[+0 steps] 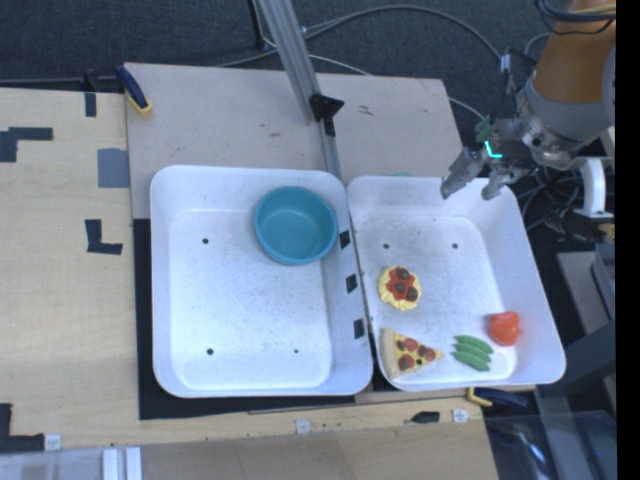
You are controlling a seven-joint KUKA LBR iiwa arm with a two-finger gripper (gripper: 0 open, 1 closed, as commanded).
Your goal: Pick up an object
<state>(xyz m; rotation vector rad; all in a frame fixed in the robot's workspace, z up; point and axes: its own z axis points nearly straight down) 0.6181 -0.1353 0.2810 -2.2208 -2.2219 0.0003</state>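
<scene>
The right bin (470, 233) holds a round yellow tart with red dots (399, 287), a pizza slice (408, 352), a green pea pod (473, 352) and a red tomato-like piece (504, 327). A blue bowl (294, 225) sits in the left bin (240, 353) near its far right corner. My gripper (474, 182) hovers over the far right corner of the right bin, well apart from the food pieces. Its two fingers are spread, with nothing between them.
A slanted metal pole (295, 53) rises from between the bins at the back. Cables (400, 18) trail across the dark floor behind. Bare bin floor lies between my gripper and the food pieces.
</scene>
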